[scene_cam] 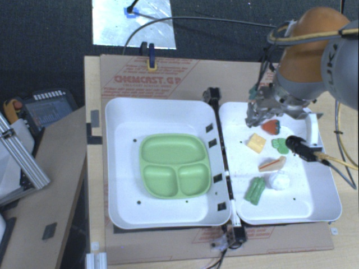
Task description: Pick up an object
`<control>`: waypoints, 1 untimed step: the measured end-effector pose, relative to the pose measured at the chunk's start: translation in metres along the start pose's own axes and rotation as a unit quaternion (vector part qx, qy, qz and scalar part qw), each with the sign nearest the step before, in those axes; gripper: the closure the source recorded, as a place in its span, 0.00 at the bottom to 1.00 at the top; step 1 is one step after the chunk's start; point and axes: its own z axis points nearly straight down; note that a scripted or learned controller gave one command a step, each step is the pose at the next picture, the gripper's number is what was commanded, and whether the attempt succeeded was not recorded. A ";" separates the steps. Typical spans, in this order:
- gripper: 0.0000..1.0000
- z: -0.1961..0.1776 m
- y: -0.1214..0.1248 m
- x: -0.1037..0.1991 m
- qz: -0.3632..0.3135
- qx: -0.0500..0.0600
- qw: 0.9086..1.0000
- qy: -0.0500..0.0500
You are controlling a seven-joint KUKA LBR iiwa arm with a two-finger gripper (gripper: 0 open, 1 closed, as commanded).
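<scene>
The right bin (322, 206) holds several small toy foods: a red strawberry-like piece (271, 126), a yellow cheese wedge (257, 143), a small green piece (279, 145), a hot dog (272, 163), a white lump (279, 180) and a green pickle (255, 190). My gripper (255, 118) hangs low over the bin's far left part, just left of the red piece and above the cheese wedge. Nothing shows between its tips.
The left bin (120, 150) holds a green three-compartment plate (172, 165). A black divider (220, 150) runs between the bins. The arm's orange band (314, 38) and cables loom over the right bin's far side. A black cylinder (300, 147) juts over the right bin.
</scene>
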 end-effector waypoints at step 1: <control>1.00 -0.002 -0.026 0.052 -0.001 0.000 1.000 0.000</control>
